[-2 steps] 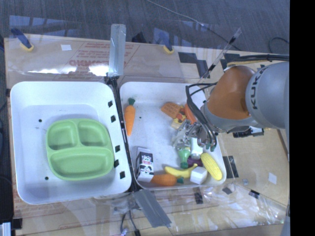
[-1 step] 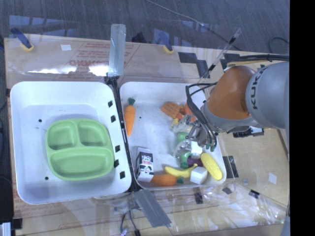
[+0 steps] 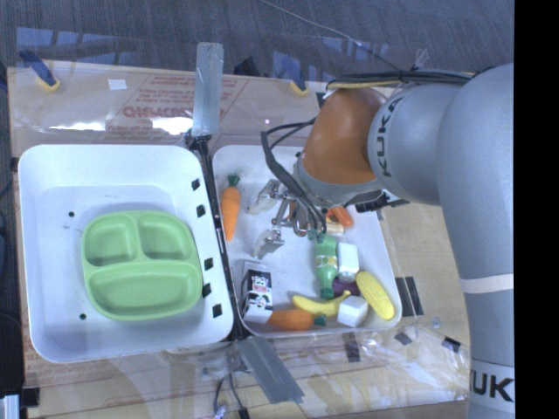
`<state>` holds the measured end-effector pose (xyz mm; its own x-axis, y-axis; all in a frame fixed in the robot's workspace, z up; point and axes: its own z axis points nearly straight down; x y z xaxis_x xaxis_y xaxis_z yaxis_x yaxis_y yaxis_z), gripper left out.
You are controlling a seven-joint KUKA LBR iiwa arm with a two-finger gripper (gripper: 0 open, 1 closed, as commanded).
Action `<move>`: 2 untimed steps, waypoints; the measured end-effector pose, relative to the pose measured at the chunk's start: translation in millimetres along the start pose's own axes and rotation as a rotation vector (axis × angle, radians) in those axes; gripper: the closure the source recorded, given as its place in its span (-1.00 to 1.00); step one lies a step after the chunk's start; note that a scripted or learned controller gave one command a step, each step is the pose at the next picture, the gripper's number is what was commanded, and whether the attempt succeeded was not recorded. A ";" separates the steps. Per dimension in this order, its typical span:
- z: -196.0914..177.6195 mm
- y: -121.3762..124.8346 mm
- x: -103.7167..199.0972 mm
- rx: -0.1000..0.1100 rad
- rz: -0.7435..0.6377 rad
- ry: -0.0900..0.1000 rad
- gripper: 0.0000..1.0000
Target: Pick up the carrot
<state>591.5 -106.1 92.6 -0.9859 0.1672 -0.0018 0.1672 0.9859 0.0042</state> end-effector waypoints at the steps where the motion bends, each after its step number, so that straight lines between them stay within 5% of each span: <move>1: -0.4 16.9 -31.2 0.004 0.193 -0.002 -1.00; 2: -0.5 4.8 -57.0 0.005 0.805 -0.002 -1.00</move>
